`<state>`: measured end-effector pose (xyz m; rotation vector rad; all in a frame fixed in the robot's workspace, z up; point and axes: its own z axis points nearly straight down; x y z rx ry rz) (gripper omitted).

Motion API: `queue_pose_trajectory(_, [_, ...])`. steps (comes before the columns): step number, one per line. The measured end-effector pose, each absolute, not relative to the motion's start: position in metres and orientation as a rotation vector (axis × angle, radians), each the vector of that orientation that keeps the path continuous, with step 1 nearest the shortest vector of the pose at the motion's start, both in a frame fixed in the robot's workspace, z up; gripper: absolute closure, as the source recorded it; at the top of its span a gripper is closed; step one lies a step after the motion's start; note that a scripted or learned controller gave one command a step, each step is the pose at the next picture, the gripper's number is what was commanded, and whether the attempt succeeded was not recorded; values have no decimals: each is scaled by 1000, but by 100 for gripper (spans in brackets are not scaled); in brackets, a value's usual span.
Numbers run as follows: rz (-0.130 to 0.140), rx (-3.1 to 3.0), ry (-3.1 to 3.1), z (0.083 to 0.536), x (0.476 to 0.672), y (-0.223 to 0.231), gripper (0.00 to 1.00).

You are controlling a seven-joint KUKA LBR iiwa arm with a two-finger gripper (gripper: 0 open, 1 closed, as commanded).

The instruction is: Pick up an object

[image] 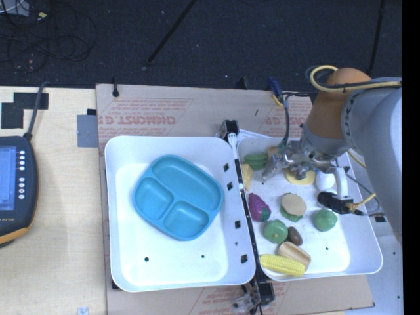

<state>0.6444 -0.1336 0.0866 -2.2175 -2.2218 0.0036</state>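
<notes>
Toy foods lie in the right white bin [364, 258]: a purple eggplant [258, 207], a small burger [293, 205], a green ball [275, 230], a brown piece [294, 235], a bread roll [293, 252] and a yellow corn cob [283, 264] near the front wall. Another green piece [324, 220] sits further right. At the back of this bin my gripper [287, 165] hangs low, close over a yellow disc [303, 178], with a green vegetable [256, 159] just to its left. I see nothing held in it.
The left white bin [125, 254] holds a blue divided plate [178, 197]. A black divider rail [239, 202] runs between the bins. A teach pendant [13, 182] lies on the bench at far left. The grey arm [367, 130] covers the right bin's back right corner.
</notes>
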Motion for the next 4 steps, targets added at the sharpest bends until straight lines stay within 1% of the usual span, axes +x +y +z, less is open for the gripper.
queue_pose_trajectory(1, [6, -2225, -2214, 88, 586, -190, 0])
queue_pose_trajectory(2, [-1, -2223, -2218, 89, 516, -191, 0])
queue_pose_trajectory(3, [-13, -2211, -2237, 210, 549, -90, 0])
queue_pose_trajectory(4, [12, -2220, -2207, 146, 482, -132, 0])
